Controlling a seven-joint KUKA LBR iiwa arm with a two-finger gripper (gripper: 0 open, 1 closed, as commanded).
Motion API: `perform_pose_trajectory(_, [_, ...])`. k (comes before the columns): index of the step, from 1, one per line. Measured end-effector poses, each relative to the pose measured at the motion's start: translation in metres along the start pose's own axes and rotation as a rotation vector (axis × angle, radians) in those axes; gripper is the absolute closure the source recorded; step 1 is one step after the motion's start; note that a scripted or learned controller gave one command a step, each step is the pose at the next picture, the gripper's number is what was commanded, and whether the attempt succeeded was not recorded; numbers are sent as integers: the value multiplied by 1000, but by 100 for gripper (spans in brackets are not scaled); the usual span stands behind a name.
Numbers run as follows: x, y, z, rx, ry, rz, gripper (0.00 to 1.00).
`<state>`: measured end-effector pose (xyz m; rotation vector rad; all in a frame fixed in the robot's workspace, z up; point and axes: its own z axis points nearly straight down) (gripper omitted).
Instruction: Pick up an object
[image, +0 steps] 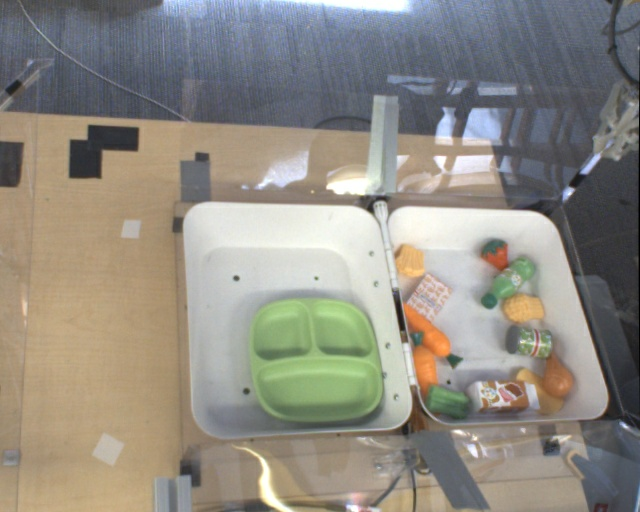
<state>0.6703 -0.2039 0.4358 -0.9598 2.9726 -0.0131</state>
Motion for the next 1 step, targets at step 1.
perform_pose_trajectory(1, [1, 2, 91, -13, 9, -58, 100])
